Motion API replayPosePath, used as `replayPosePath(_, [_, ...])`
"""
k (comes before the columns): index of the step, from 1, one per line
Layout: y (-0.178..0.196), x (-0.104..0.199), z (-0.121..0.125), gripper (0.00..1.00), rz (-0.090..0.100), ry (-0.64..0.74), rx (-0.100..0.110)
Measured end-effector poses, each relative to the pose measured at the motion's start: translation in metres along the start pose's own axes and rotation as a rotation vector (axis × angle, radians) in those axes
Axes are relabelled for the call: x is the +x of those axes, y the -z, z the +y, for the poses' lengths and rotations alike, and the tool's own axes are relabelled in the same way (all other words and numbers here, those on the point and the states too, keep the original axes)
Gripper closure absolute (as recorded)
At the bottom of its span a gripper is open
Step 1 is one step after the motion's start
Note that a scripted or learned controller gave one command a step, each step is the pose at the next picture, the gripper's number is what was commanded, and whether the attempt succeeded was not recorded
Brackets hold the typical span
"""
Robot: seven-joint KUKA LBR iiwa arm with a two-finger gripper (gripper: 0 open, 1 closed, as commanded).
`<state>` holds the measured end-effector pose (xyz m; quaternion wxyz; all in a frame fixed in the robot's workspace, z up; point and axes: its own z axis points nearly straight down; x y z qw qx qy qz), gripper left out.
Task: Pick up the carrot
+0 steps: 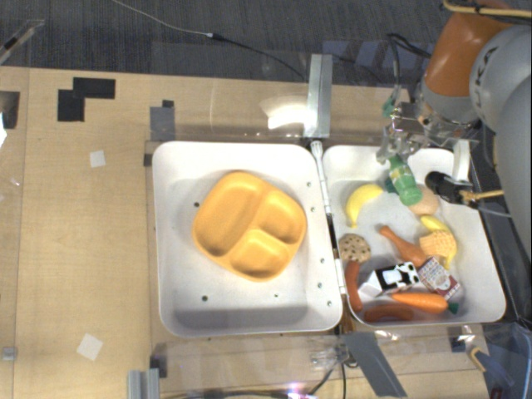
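Lying in right bin [490,248]: carrot [413,302]

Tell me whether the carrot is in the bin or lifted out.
In the bin. The carrot lies flat along the near edge of the right bin, among other toys; the gripper is at the far end, over a green bottle.

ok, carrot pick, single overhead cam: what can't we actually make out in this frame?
- Gripper: too small and cluttered in the camera view to tell the finger state.
- Carrot: its left end is hidden by the black-and-white cow toy; the leafy tip sits under the red packet.
- Green bottle: its top is covered by the gripper, so contact is unclear.
- Arm: cut off by the frame's right side.
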<state>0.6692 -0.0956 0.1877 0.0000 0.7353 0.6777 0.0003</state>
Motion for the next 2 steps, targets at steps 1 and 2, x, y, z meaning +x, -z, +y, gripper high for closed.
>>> replayPosePath(1, [0.047,-0.033,0.002,1.0,-0.001,-0.216,-0.006])
replayPosePath(2, [0.067,-0.065,0.006,1.0,-0.001,-0.492,-0.004])
